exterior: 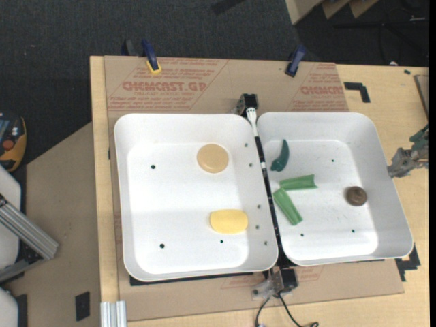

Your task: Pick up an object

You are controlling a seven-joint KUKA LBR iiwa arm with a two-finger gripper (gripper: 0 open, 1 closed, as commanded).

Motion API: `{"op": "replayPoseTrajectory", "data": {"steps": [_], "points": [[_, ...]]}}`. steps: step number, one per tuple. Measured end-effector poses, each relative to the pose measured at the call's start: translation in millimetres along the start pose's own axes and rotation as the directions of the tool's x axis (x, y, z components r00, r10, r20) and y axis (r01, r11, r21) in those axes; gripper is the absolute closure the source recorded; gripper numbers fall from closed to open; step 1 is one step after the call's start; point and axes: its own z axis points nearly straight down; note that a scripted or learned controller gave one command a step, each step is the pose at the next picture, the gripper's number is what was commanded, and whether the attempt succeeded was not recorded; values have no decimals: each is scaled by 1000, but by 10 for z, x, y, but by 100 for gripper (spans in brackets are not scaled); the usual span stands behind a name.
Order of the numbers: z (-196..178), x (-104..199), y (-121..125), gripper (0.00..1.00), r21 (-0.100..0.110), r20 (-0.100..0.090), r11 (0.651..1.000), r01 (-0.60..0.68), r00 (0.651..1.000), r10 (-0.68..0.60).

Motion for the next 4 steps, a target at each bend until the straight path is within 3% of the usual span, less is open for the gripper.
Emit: {"op": "replayPoseTrajectory", "data": {"steps": [1,2,3,4], "points": [[-756,571,296,100,5,-5,1000,6,1000,-6],[-131,228,-163,100,24,-9,1000,-7,1000,7],[-805,1021,467,100,7,-6,1000,7,1000,-7],[-532,886,-115,100,23,-8,1000,-5,1000,5]]}}
